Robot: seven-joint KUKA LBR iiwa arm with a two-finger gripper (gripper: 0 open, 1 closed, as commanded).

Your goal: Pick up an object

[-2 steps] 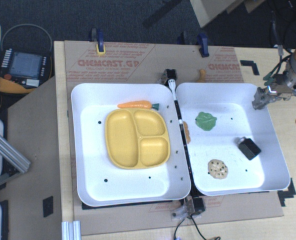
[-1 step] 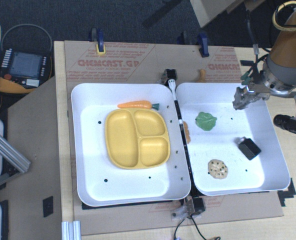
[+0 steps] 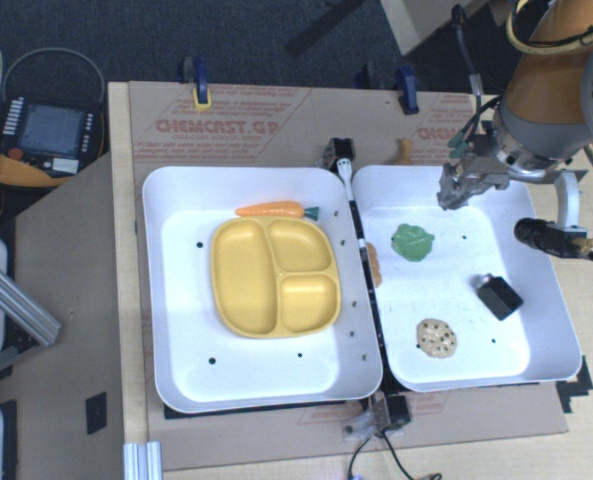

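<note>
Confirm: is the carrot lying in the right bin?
No, the carrot lies in the left bin, along the far edge of the yellow plate.

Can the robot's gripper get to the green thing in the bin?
Probably yes. The gripper hangs over the right bin, close to the green thing, which lies alone with bare floor around it.

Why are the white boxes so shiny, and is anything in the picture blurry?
In the camera view, overhead light makes the left bin and right bin glare bright white; the yellow tray casts only a soft shadow; the gripper looks slightly smeared; the cookie and green piece look fairly sharp.
</note>
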